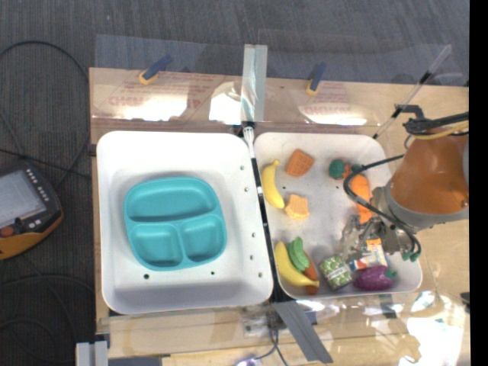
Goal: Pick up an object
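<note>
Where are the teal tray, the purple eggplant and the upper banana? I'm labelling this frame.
teal tray (pixel 156 204), camera view, floor of its large upper compartment.
purple eggplant (pixel 374 278), camera view, middle of its body.
upper banana (pixel 271 185), camera view, middle of its curve.

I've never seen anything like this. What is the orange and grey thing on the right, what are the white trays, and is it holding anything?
It is a robot arm, seen from one camera above the bench. At its tip is a two-finger gripper, lowered into the right bin. That bin holds toy food: two bananas, an orange wedge, a carrot, a purple piece and others. The left bin holds a teal divided plate. Whether the gripper holds anything cannot be made out from here.
</note>
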Motion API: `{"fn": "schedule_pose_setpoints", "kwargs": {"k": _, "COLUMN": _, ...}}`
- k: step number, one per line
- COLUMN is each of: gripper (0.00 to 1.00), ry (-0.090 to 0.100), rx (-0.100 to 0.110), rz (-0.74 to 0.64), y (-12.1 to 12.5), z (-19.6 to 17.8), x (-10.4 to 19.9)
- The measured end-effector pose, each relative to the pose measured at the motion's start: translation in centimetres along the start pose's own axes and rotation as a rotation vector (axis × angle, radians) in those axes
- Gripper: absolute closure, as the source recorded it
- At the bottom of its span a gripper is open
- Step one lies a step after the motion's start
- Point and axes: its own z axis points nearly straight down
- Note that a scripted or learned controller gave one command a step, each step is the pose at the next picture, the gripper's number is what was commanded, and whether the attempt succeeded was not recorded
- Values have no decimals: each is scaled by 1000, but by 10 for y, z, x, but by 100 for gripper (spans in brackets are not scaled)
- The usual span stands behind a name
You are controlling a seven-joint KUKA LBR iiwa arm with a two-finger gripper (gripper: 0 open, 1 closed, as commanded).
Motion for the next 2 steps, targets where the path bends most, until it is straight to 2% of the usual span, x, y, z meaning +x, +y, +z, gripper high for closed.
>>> {"fn": "schedule_pose_setpoints", "kwargs": {"k": 1, "gripper": 100, "ry": -3, "rx": -8, "rz": 14, "y": 73, "z": 10, "x": -106}}
{"fn": "schedule_pose_setpoints", "kwargs": {"k": 2, "gripper": 0, "ry": 4, "rx": -7, "rz": 14, "y": 72, "z": 12, "x": -103}}
